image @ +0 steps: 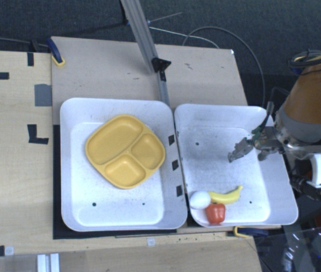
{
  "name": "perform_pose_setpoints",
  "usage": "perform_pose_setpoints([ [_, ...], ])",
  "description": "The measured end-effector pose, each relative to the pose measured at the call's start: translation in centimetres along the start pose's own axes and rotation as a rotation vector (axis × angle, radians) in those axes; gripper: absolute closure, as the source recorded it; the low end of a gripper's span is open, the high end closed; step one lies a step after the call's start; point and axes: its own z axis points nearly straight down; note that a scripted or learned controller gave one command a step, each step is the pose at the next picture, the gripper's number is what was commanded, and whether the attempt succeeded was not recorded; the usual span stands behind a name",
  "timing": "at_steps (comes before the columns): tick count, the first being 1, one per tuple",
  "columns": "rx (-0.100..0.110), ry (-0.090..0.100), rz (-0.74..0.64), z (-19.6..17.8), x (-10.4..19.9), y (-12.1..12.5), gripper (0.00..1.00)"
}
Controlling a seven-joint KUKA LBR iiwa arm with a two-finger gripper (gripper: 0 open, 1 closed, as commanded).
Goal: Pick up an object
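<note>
Banana (227, 195), toy, at six o'clock in the right bin (274, 208) beside a white egg (200, 199): I judge it light, stiff, slippery; grip mid-curve; gripper (241, 150) empty, finger state unclear.

Two white bins sit side by side on the bench: the left bin (72, 208), the right bin (274, 208). Behind them, a grey metal post (140, 30) slants up across the tan board (104, 67), a yellow-handled clamp (55, 52) at its corner.
</note>
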Motion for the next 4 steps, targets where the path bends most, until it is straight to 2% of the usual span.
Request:
perform_pose_setpoints([
  [1, 0.000, 0.000, 0.000, 0.0, 0.0, 0.0, 0.00],
  [2, 0.005, -0.001, 0.001, 5.6, -0.4, 0.8, 0.00],
  [3, 0.005, 0.000, 0.001, 11.8, -0.8, 0.2, 0.00],
  [4, -0.002, -0.001, 0.001, 11.9, -0.8, 0.2, 0.00],
])
